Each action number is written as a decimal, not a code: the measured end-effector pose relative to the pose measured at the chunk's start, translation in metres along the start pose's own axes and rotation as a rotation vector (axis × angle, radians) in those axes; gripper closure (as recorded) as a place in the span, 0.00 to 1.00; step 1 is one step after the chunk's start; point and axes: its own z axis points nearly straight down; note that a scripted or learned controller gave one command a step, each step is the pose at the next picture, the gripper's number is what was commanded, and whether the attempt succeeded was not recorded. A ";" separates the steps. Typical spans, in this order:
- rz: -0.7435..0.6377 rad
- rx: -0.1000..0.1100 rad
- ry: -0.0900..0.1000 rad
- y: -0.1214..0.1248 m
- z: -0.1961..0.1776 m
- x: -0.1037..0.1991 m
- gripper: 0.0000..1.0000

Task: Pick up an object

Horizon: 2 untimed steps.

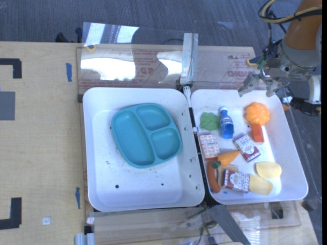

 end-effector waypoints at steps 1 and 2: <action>-0.012 -0.008 -0.001 -0.023 0.124 0.018 0.00; -0.011 -0.011 -0.003 -0.022 0.113 0.018 1.00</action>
